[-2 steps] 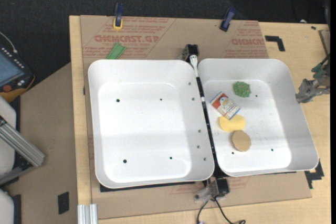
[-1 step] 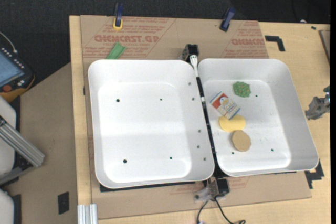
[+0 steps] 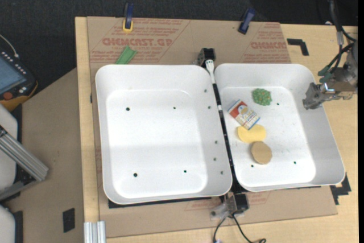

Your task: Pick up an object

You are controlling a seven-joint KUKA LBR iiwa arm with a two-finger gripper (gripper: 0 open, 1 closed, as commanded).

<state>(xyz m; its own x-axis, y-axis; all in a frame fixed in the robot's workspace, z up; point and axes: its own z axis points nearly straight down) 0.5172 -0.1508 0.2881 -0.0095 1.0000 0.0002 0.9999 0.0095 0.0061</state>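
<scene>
Camera view: green ball [image 3: 262,96] (left of gripper [image 3: 311,97])

- A fuzzy green clump [image 3: 262,96] lies in the right bin [image 3: 318,145], toward its far side.
- A small flat card or packet [image 3: 243,114], white with red and blue print, lies skewed nearer the divider.
- A yellow piece [image 3: 251,134], perhaps sponge, lies just below the packet.
- A round tan disc [image 3: 261,153] lies flat, touching the yellow piece's near edge.
</scene>
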